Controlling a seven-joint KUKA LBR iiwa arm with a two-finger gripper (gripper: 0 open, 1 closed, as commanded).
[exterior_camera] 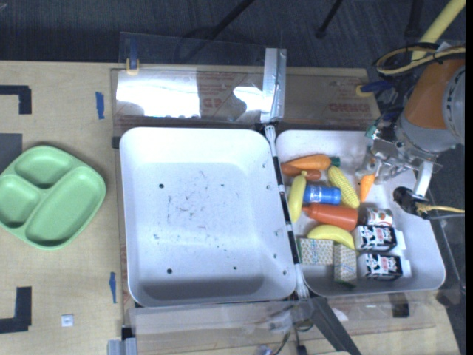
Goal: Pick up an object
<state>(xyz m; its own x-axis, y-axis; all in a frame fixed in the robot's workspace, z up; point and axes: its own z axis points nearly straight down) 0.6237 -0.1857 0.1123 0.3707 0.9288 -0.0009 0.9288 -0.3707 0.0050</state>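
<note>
**Gripper low over the right bin's far corner, grip unreadable**

The arm (436, 102) reaches in from the right, its orange band showing above the wrist. The gripper (390, 165) sits over the far right part of the right bin (429, 250). Its metal parts blur together against the white bin floor, so I cannot tell whether it is released or clenched. A small orange piece (366, 186) lies just beside it on the left; whether the gripper touches or grips it cannot be made out.

The objects crowd the left and near parts of the right bin. A carrot (306, 164) lies at the far side, touching a yellow corn cob (342, 186) to its right. A blue can (322, 195) rests between a yellow banana (297, 198) on the left and the corn. Nearer lies an orange-red bottle (332, 214), then a second banana (331, 235). Two black-and-white cartons (378, 251) stand on the right of the group, one nearer than the other. Two speckled packets (329, 256) sit at the near edge; their print is too small to read.

The left bin (133, 198) shows only scuffs on its floor. A green divided plate (50, 196) rests on the bench (59, 102), well apart to the left. A clear panel (196, 87) stands at the far side, glare hiding what lies behind it. The arm's upper part is cut off at the right edge.
</note>
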